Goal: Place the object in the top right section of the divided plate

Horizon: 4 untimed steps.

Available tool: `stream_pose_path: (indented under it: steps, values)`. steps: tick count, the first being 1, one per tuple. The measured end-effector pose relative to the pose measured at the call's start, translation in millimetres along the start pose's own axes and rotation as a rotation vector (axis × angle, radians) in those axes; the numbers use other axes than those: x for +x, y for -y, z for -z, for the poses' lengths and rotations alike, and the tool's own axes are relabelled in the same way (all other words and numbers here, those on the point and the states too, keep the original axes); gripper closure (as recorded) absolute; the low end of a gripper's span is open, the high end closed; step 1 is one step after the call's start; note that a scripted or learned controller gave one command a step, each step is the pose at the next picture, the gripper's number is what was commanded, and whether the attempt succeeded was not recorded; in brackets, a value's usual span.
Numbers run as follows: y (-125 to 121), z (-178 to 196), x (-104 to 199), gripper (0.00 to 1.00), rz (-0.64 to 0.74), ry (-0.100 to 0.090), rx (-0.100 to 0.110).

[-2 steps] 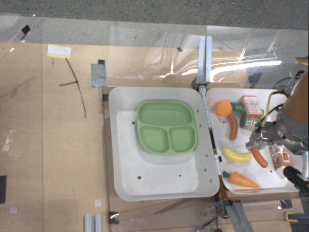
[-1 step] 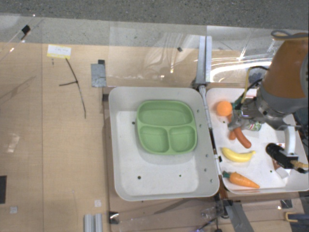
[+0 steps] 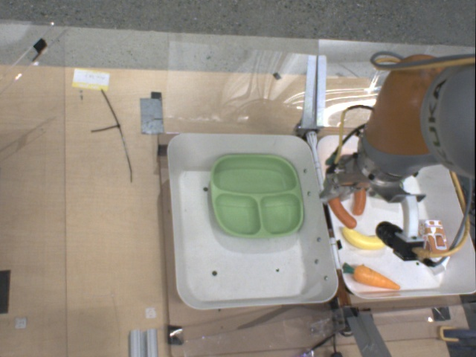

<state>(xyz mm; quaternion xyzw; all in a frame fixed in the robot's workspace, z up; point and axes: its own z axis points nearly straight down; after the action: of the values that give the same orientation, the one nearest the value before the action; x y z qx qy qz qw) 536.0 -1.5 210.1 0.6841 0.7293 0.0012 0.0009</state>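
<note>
The divided plate [image 3: 257, 195] lies in the left bin [image 3: 245, 281] as we see the hand [image 3: 338, 192], its grip impossible to tell, above sausages [image 3: 342, 213] in the right bin [image 3: 446, 285].

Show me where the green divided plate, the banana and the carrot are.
green divided plate [image 3: 256, 175]: camera view, floor of its large far section.
banana [image 3: 361, 239]: camera view, middle of its curve.
carrot [image 3: 375, 277]: camera view, middle of orange body.

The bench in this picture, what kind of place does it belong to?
Most likely a robot lab test cell, not a kitchen. A grey and orange arm reaches over two white bins; one holds a green divided plate, the other toy food such as a banana and a carrot.
</note>
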Motion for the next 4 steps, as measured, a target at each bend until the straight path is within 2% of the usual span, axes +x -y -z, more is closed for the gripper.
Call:
stream_pose_path:
  steps: [1, 2, 3, 4]
  values:
    - [-11, 19, 47, 1.0, 0.243, 0.0, -0.002]
    - [-47, -9, 106, 1.0, 0.443, 0.0, -0.003]
    - [-125, -1, 124, 1.0, 0.365, 0.001, -0.004]
    - [-139, -6, 183, 1.0, 0.466, 0.001, -0.006]
